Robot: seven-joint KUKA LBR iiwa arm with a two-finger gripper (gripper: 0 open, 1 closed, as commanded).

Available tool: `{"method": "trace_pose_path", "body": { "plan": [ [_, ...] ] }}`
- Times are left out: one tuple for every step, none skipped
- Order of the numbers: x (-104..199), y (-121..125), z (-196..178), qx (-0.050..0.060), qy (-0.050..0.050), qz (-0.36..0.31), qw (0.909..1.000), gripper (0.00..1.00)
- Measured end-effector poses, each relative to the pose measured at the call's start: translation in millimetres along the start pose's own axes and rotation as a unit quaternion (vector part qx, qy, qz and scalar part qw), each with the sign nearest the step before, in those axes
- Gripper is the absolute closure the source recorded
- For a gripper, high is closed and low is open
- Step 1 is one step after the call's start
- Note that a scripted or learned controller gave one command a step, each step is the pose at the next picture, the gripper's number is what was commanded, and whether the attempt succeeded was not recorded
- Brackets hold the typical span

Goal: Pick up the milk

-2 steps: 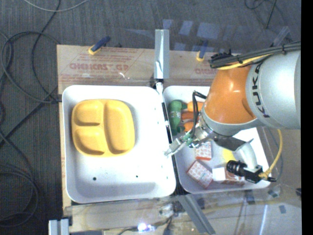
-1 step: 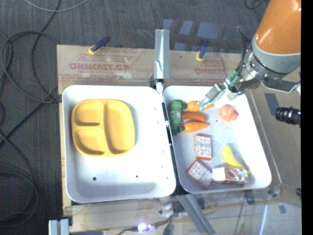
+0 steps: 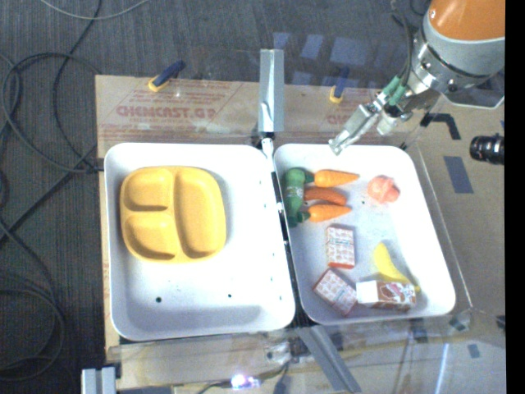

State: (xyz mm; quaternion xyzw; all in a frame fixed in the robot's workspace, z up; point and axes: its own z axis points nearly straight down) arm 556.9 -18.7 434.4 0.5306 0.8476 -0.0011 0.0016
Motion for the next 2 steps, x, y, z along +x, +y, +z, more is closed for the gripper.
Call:
{"method": "trace_pose_path", "body": {
  "plan": [
    [78.5, 1.4, 113.6, 0.000, 0.002, -0.074, 0.9973, 0.00],
    [133.2, 47.6, 274.0, 0.001, 0.004, -0.172, 0.9851, 0.00]
  ]
}}
